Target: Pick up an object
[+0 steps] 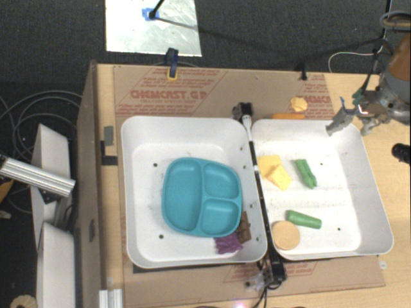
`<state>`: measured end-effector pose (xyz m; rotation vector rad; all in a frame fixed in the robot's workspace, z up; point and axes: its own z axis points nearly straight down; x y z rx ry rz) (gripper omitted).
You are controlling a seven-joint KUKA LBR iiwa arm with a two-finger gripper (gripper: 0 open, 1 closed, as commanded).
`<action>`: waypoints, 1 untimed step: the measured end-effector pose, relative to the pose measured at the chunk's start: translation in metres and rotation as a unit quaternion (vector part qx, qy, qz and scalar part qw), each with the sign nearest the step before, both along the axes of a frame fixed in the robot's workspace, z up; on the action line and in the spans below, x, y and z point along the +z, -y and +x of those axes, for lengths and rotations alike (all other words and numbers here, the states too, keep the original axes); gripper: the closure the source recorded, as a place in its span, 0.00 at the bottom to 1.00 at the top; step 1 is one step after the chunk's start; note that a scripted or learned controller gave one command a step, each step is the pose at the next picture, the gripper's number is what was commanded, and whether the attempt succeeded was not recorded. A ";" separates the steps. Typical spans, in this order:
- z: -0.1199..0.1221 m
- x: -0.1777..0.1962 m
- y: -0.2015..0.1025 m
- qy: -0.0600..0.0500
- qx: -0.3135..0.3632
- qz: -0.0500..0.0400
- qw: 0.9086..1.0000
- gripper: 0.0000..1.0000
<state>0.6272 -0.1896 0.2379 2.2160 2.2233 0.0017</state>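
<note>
My gripper [352,126] hangs over the far right corner of the right bin [359,172], open, with nothing between its fingers. Below and left of it in that bin lie a yellow wedge [273,171], a green ridged piece [306,173], a green cylinder [303,219] and a tan round disc [286,234]. All of these lie apart from the gripper. The green ridged piece is the closest to it.
The left bin [144,172] holds a teal divided plate [202,196], with a purple piece [226,243] and a brown piece [244,228] at its near corner. A yellow lump [298,104] and an orange stick [288,115] lie on the cardboard behind the right bin.
</note>
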 end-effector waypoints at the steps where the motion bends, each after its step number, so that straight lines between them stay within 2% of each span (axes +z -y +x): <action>1: -0.016 -0.145 -0.024 -0.006 0.000 0.002 1.000 0.00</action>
